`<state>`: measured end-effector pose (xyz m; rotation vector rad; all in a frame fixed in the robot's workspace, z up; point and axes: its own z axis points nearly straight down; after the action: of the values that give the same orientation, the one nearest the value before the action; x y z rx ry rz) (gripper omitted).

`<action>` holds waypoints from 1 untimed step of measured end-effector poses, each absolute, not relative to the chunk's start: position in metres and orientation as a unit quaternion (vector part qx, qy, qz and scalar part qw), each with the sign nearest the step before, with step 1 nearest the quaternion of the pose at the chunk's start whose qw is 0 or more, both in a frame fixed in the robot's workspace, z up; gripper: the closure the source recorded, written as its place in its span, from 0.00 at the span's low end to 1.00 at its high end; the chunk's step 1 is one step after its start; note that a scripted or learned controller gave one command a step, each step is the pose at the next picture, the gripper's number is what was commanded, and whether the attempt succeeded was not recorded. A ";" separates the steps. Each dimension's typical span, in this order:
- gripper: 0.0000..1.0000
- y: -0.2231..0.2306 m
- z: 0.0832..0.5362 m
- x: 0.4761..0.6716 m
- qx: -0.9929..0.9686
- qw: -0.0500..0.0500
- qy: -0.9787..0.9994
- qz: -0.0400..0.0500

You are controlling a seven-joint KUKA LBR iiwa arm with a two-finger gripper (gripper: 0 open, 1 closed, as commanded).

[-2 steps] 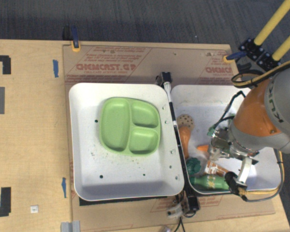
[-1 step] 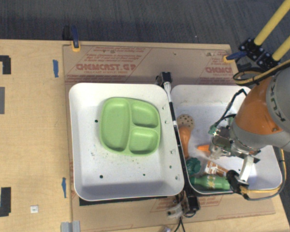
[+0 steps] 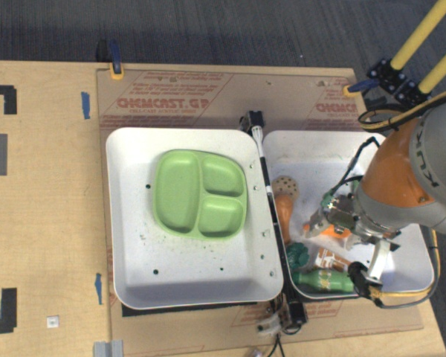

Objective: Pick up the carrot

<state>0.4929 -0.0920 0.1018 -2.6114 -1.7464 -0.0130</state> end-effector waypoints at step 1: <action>1.00 -0.092 0.111 0.493 -0.831 0.000 -0.556 -0.005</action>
<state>0.4933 -0.0915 0.1114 -2.6111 -1.7477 -0.0143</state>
